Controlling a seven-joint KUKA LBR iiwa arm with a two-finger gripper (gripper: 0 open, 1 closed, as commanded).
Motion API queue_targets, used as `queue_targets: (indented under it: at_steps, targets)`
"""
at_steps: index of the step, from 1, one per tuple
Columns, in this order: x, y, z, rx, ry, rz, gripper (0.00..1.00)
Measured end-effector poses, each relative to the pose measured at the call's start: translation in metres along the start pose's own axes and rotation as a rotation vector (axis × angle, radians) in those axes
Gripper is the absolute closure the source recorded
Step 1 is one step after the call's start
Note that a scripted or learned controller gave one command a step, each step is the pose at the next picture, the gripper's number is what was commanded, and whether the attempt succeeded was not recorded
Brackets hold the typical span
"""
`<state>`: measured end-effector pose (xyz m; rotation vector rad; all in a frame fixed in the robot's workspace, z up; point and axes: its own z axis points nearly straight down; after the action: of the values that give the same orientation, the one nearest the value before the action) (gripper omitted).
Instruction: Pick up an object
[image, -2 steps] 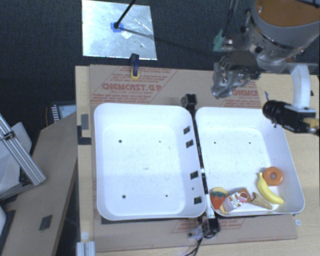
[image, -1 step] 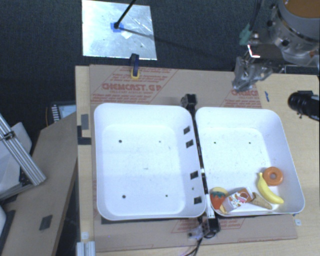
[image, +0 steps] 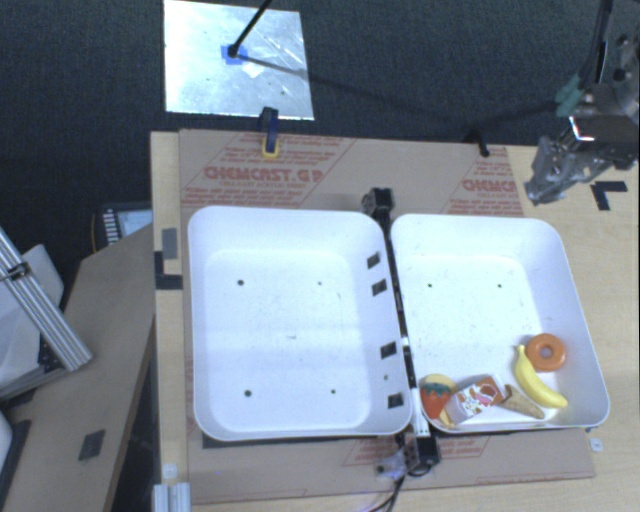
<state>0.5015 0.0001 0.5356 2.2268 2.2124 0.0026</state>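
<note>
The gripper (image: 552, 180) is hanging above the bench, outside the right bin's (image: 575, 290) far corner, its state impossible to tell, while the banana (image: 536, 378), orange ring (image: 546, 351), packet (image: 476, 396) and tomato-like toy (image: 436, 394) are lying well below it, bunched against the near wall, probably awaiting a pick.

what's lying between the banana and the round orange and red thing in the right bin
In the camera view, a small white packet and a tan cone-shaped piece lie between the banana and the orange-red item.
</note>
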Motion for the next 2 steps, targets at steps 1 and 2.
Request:
queue_targets:
  at_steps: [1,2]
  targets:
    - [-0.059,0.022,0.001,-0.001,-0.002,-0.002,1.00]
    - [-0.156,0.033,0.051,0.005,-0.003,0.002,1.00]
